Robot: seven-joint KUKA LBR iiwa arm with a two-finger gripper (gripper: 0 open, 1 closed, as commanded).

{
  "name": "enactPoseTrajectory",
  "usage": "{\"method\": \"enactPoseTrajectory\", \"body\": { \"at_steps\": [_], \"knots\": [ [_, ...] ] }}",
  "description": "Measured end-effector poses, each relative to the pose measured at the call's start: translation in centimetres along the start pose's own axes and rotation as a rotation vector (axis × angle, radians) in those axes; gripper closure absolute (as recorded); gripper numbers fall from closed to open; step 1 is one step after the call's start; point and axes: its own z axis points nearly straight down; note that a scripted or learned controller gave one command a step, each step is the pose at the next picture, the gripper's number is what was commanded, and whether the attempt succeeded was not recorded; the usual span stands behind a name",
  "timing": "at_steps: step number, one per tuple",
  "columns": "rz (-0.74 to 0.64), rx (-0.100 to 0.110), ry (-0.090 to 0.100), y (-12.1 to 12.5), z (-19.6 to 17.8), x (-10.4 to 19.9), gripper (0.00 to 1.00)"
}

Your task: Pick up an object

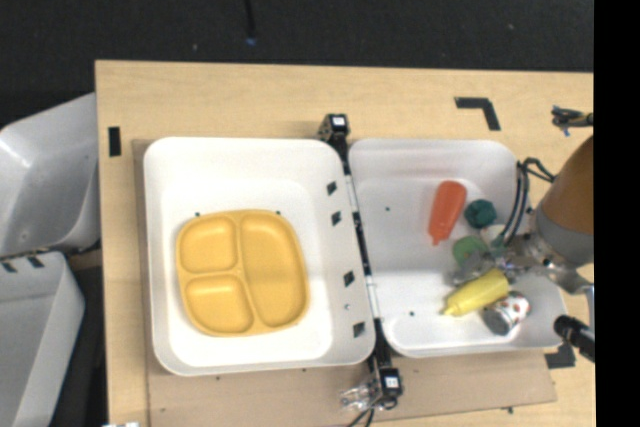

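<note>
Gripper (505, 267) low in the right bin (400, 165), jaw state impossible to tell, yellow object (477, 294) just beside and slightly below-left of jaws, long axis slanting left-down to right-up, orange carrot-like piece (446, 210) farther up-left.

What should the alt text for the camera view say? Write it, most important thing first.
A grey and orange robot arm reaches from the right into the right white bin, over a yellow toy, an orange carrot-shaped piece, green bits and a silver object. The left bin holds a yellow three-section plate.
</note>
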Motion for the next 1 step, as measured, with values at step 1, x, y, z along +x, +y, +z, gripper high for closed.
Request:
{"method": "enactPoseTrajectory", "body": {
  "at_steps": [1],
  "knots": [
    [0.002, -0.006, -0.001, 0.15, -1.33, -0.07, 1.0]
  ]
}}
